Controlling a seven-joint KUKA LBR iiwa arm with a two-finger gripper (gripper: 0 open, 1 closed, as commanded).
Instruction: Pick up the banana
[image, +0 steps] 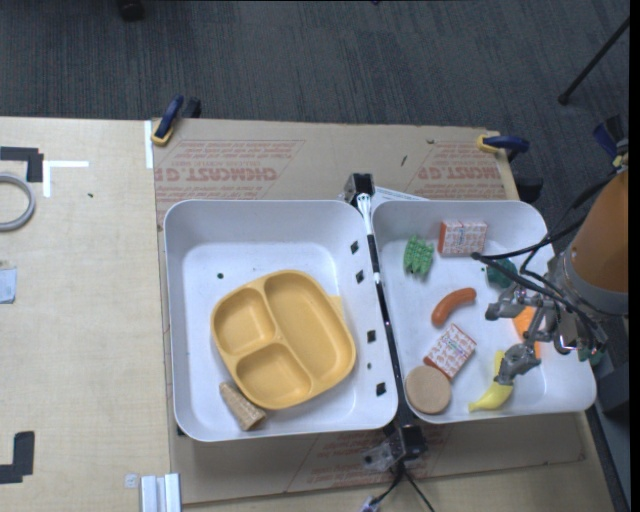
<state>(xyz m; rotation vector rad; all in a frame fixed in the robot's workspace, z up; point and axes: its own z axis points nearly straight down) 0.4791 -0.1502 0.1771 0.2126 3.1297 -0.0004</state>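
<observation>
Arm (608, 245): comes in from the right edge, its orange band showing as a broad rounded mass high on that side, with the grey wrist just below it.
Wrist: angled down and to the left, wrapped in dark cables and a few green and black wires that loop out toward the left.
Gripper (518, 362): metal, hanging low at the end of the wrist, pointing down and slightly left.
Fingers (512, 366): short and grey, close together at the tips; whether they are parted or closed is too small to tell from here.
</observation>
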